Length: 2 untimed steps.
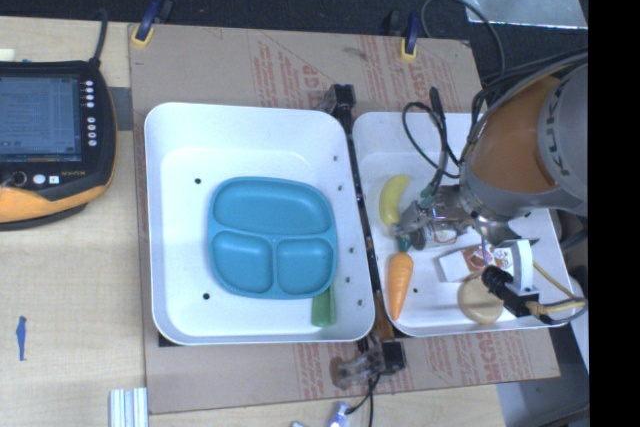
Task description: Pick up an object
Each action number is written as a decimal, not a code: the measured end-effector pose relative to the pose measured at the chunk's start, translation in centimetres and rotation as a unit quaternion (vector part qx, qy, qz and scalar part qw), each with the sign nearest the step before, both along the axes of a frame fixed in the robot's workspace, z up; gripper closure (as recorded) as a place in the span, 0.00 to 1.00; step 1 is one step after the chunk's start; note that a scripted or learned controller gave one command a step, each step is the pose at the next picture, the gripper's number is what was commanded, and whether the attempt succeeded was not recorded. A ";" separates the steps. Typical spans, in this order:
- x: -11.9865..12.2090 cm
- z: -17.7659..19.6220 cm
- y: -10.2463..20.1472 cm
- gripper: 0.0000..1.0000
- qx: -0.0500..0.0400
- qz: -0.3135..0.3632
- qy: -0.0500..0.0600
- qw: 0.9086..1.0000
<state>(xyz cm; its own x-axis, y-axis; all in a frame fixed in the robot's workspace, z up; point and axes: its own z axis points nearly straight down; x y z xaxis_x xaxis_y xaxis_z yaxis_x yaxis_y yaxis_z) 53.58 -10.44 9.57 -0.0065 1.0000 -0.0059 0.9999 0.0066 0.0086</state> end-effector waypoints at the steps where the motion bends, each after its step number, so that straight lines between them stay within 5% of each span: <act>1: 0.1 1.1 -0.2 1.00 -0.002 0.001 0.000 1.000; 2: 1.9 9.6 7.2 1.00 0.003 -0.001 0.005 1.000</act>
